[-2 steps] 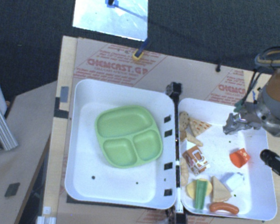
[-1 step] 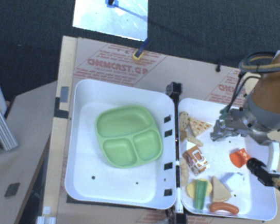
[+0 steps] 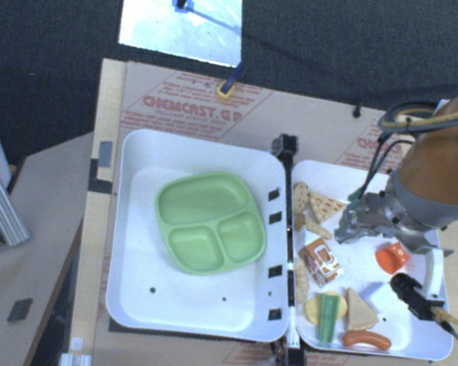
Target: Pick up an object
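Toy food crowds the right bin; fingers' state unclear beneath the arm.

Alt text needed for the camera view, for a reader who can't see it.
A grey-and-orange arm reaches from the right over the right bin, which holds scattered toy food. The left bin holds a green divided plate.
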